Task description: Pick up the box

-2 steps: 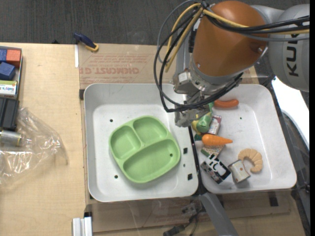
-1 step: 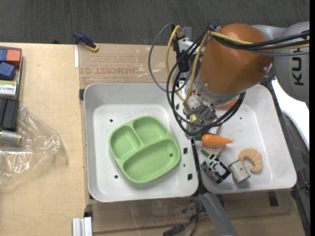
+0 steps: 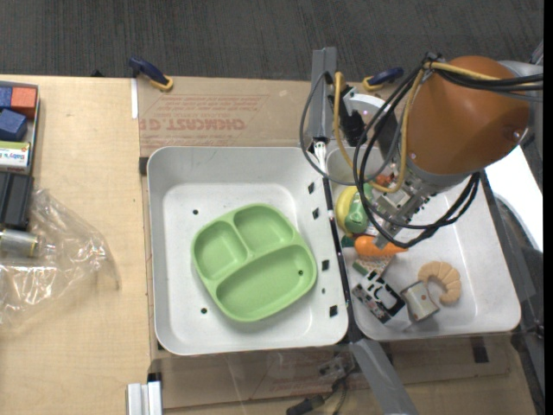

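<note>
Seen from above the worktop [image 3: 78, 335], your grey arm [image 3: 467, 111] with its orange band reaches in from the right and hangs over the upper half of the right-hand white bin [image 3: 497, 314]. Its gripper [image 3: 390, 204] sits low among a tangle of black and yellow cables, near the bin's left wall. From this angle you cannot tell whether it is open or closed, and nothing can be seen held in it.

The box [image 3: 421, 300], small and pale grey, lies on the floor of the right bin towards its near edge, well clear of the gripper. A tan, croissant-shaped toy [image 3: 442, 277] curls against the box's upper right side. Just to the box's left lies a black-and-white patterned item [image 3: 378, 295]. Farther up the bin, an orange piece [image 3: 373, 248] and a yellow-green fruit [image 3: 350, 208] lie close under the gripper.

In the left bin [image 3: 173, 232], a green divided plate [image 3: 252, 262] rests at a slant. On the worktop at the far left you see crumpled clear plastic [image 3: 52, 240] and a tray of red and blue blocks [image 3: 17, 111]. A sheet of brown cardboard [image 3: 225, 115] lies behind the bins.
</note>
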